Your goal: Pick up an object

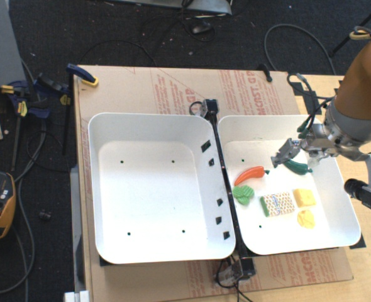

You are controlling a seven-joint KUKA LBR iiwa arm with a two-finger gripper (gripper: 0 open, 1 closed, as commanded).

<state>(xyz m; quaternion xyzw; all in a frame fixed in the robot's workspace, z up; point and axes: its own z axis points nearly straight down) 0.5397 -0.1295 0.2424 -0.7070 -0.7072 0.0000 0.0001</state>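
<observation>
End effector [290,154] hangs over right bin [336,241], grip state unclear, w/ maybe a green item [295,165] just below; carrot [249,175] lies left, long axis slanted.

Smooth white plastic bins [104,168], matt brown printed cardboard bench top [160,87], glossy orange carrot-like toy [249,174]
</observation>
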